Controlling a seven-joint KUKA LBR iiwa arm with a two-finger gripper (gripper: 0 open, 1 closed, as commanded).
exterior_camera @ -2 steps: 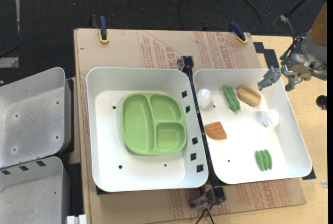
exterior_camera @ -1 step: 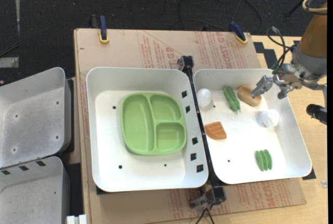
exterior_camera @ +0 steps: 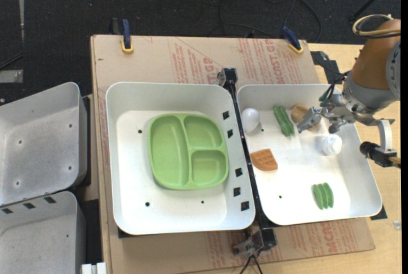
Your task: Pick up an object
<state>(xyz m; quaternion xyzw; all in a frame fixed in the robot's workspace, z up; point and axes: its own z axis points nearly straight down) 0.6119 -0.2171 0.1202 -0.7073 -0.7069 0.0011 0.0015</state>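
Gripper low over right bin, finger spacing impossible to tell. Nearest: tan piece just left, touching or nearly. Next left: green pod, long axis front-to-back. Farther: white ball.

1. Arm: we record a rounded, bulbous housing in smooth grey with an orange-brown band across its upper part.
2. Loop: we note a thin pale cable or ring arching over the top of the orange section.
3. Wrist: we list a cluster of dark grey and silver metal parts, angular, with small brackets and fittings.
4. Side fitting: we record a pale curved bracket ending in a black knob-like piece.
5. Gripper: slim grey metal, dull finish.
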